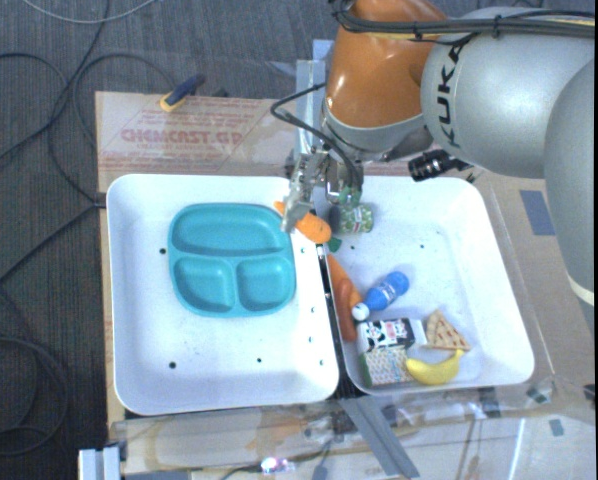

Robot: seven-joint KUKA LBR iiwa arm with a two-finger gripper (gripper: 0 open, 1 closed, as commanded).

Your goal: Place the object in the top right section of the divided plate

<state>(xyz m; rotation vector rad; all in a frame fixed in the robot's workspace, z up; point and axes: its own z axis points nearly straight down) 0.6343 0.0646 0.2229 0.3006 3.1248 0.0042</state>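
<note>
**Orange Piece Hangs at the Divide Between Two Bins**

While one grey arm with an orange band reaches in from the right, two shallow white bins sit side by side on the bench. One blue-and-yellow tool lies on the cardboard sheet behind the left bin. That bin carries a single turquoise divided plate with three sections: one long section along its far side and two smaller ones along its near side.

At the shared wall of the bins, the gripper hangs over the plate's top right corner. One small orange object shows at its fingertips, just beyond the plate's rim and apparently pinched between the fingers, though the grip is hard to make out for certain. The object looks rounded and stubby, with its slightly longer axis running left to right; which end leads cannot be told.

To the right, the second bin holds seven loose items: one green patterned piece beside the gripper, one orange carrot-like piece along the dividing wall, one blue bottle with a white cap, one black-and-white carton, one speckled flat card, one yellow banana, and one tan waffle-like wedge.
</note>
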